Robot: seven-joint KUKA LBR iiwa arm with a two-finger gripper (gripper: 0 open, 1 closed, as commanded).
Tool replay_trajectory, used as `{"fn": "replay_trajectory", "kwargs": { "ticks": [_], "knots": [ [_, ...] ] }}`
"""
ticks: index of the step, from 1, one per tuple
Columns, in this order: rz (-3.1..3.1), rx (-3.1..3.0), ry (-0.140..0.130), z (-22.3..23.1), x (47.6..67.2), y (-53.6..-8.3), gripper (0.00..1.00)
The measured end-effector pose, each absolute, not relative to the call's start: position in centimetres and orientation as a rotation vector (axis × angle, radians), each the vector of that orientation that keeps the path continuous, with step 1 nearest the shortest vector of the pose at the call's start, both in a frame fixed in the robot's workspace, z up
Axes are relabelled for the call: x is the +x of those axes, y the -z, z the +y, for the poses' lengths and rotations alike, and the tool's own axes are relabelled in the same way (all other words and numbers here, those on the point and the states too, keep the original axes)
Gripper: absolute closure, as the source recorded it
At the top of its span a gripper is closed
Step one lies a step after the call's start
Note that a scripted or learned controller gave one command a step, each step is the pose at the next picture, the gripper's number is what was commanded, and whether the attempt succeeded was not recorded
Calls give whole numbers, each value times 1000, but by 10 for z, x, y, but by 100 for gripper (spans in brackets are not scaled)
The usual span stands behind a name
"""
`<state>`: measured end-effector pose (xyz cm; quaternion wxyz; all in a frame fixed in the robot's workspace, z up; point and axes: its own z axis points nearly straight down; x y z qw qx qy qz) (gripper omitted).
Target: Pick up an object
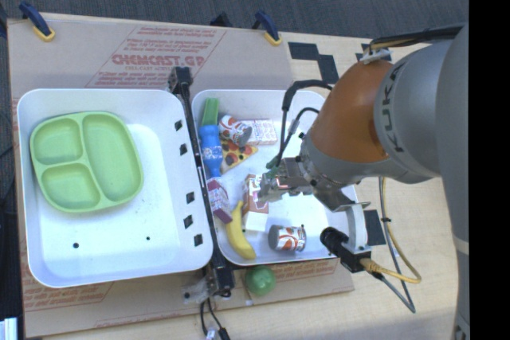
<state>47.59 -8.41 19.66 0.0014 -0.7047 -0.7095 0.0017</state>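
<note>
- We see a cardboard-covered bench [159,52] over dark carpet, bearing two white bins side by side.
- The gripper [269,184] hangs low in the middle of the right bin [315,101], just above a crinkled brown-and-silver packet [255,197]; we cannot tell how it is set.
- Near it lie a banana [237,233] toward the lower left, a small red-and-silver can [287,238] below, a blue bottle [210,150] and a green stick-shaped item [210,111] at upper left, and a red-and-white carton [249,130] above.
- A green ball [260,279] sits outside the bin's lower edge.
- The left bin [111,259] holds a green divided plate [84,162] at its upper left.
</note>
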Motion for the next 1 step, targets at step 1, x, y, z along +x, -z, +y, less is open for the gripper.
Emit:
{"fn": "replay_trajectory", "kwargs": {
  "ticks": [1],
  "knots": [
    [-2227,-2212,-5,-84,476,-197,0]
  ]
}}
